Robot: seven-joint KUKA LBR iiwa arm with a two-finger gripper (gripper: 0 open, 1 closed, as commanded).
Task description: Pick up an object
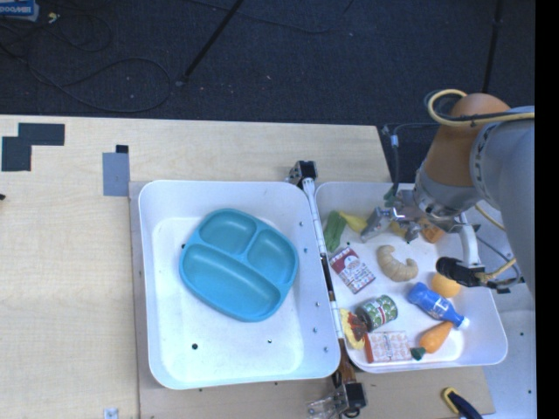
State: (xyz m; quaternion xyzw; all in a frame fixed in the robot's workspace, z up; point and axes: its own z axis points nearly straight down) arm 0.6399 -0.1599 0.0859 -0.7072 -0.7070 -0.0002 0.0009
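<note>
Bench bins (148, 356) | pincer (390, 221) over right bin | finger state unclear | arm (489, 160) cropped right

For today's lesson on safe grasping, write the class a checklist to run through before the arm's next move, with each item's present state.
1. End effector is over the right bin, where the objects lie: ok.
2. An object is seen held between its fingers: not ok, none is visible there.
3. Finger opening is known: cannot tell, too small and blurred.
4. Croissant lies apart from its neighbours, a fair target: ok.
5. Green can has room around it: not ok, items crowd its left and lower sides.
6. Blue plate in the left bin is away from the arm: ok.
</note>
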